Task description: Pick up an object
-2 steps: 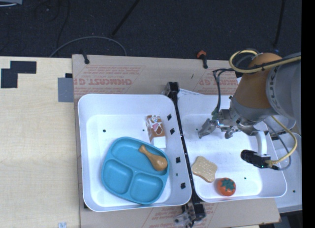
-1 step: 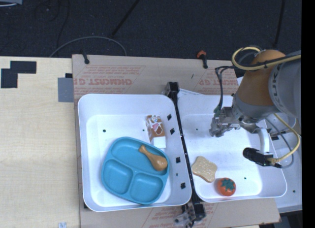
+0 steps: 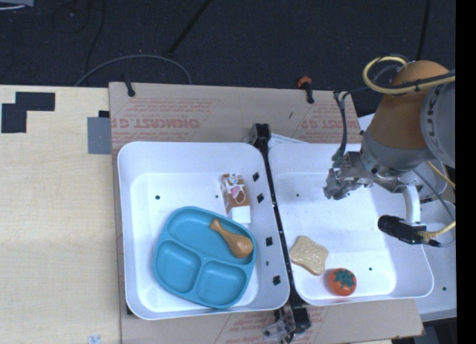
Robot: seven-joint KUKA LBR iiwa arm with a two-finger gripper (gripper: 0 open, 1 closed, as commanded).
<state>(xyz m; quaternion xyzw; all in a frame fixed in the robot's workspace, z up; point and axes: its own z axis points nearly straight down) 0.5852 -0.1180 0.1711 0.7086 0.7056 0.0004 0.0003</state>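
Gripper (image 3: 336, 186) position: upper part of the right bin (image 3: 372, 290), right of frame centre, hanging over bare white floor. Finger spacing cannot be judged at this angle, and no item is visible at the tip. Above the tip, the orange band (image 3: 405, 116) and grey wrist extend toward the frame's right edge, with a yellow cable loop (image 3: 384, 73) at the upper right.

Current step, as judged: approach. No object has been secured, and the tip stands well apart from every candidate.

Candidates in the right bin:
- Toast slice (image 3: 309, 254), lower centre of the frame, lying flat near the divider (image 3: 271, 216) between the bins. Tan, thin, with a rounded outline; its low profile probably leaves little edge to grip.
- Tomato (image 3: 341, 281), lower right of the toast and just beside it. Red-orange, round, with a small green top; its height likely makes it the easier target.

Candidates in the left bin (image 3: 137, 186):
- Blue tray (image 3: 186, 268) with three compartments, lower left of centre.
- Drumstick (image 3: 232, 238) lying across the tray's upper right compartment.
- Small brown packet (image 3: 235, 190) just above the tray.

Next move, as judged: translate the tip toward the frame's lower edge until centred over the tomato or toast, then descend vertically. Keep clear of the divider and avoid nudging one item into the other.
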